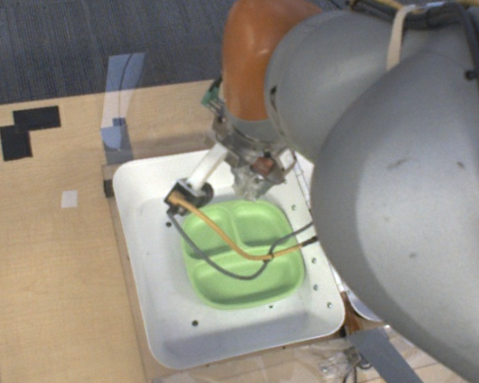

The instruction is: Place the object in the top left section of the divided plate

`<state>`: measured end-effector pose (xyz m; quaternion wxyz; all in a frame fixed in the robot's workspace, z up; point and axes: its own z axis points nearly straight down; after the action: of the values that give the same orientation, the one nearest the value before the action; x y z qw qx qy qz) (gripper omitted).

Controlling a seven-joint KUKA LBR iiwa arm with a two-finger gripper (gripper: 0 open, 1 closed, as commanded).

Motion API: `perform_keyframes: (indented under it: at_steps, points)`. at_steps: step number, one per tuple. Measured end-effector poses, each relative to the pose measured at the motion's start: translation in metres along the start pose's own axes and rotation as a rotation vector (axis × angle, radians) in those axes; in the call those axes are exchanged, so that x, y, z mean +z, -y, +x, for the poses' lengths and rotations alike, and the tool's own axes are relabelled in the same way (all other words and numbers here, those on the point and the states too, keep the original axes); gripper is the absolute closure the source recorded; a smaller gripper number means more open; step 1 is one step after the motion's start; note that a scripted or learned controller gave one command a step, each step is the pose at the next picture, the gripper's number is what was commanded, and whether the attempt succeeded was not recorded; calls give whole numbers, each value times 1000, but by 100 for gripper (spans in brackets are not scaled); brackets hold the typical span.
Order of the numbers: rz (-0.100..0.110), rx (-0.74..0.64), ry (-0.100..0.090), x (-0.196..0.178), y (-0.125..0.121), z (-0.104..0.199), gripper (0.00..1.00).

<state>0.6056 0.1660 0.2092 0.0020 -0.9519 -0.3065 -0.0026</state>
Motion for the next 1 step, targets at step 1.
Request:
perform_keyframes:
  at_steps: [1]
  points:
    - [-3, -45, 1, -113, -24, 19, 100]
